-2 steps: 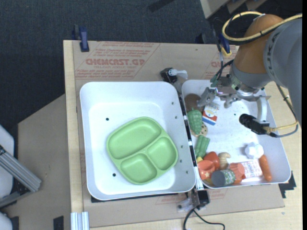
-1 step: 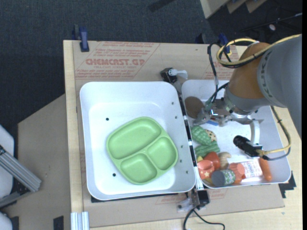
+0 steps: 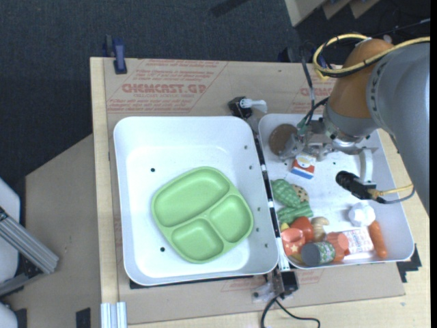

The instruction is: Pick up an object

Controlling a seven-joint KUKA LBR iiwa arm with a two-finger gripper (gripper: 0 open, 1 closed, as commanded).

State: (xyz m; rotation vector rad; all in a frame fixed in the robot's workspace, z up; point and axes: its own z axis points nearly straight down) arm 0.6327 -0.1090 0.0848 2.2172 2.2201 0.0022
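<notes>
**benchwatcher:** So where's everything sitting relative to the green three-compartment plastic plate (image 3: 202, 214)?

**bin_nerd:** That plate is laid flat in the left shallow white bin (image 3: 130, 149), a bit toward the near side. All the loose stuff is found to the right of it, in the right shallow white bin (image 3: 396, 203). Closest to the plate, just across the divider, a green knobbly toy with dots (image 3: 289, 194) is seen, with a pile of red and green toy vegetables (image 3: 298, 229) nearer the camera. Further right of that, a red-and-white carton (image 3: 352, 243) and an orange carrot-shaped toy (image 3: 377, 240) are lined up along the near wall. A small white round piece (image 3: 360, 214) is seen just above them.

**benchwatcher:** And the arm?

**bin_nerd:** The grey arm with the orange band (image 3: 355, 91) is brought in from the right, far side of the right bin. The two-finger gripper (image 3: 308, 144) is positioned low over the far corner, between a brown round object (image 3: 280, 138) and a small white, blue and red box (image 3: 303, 169), which lies just below it. Whether the fingers are spread or closed can't be told; nothing is seen between them.
</notes>
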